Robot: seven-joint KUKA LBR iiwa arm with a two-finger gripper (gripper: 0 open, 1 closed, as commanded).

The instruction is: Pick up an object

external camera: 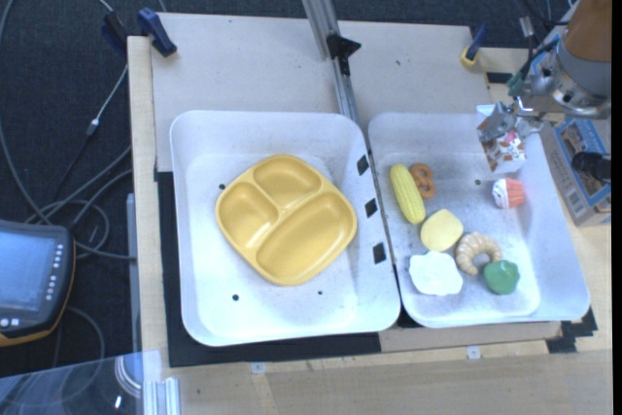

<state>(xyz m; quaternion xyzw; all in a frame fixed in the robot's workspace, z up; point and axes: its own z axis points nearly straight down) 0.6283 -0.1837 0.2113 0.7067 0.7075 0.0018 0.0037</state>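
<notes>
- The gripper (504, 136) hung over the far right part of the right bin (559, 238), the arm (588, 34) coming in from the right edge.
- A small white and red carton (509, 151) appeared to sit between the fingertips, but whether the fingers were closed on it or merely around it could not be told.
- Whether the carton was lifted or resting on the bin floor could not be told either.
- The round orange and white toy (508, 192) lay just toward the near side of the fingertips, apart from the carton.
- The corn cob (407, 192) lay well to the left, its long axis running roughly from far to near, with a pretzel (423, 176) touching its far end.
- The yellow divided plate (286, 219) sat in the left bin (194, 209), well away from the fingers.
</notes>
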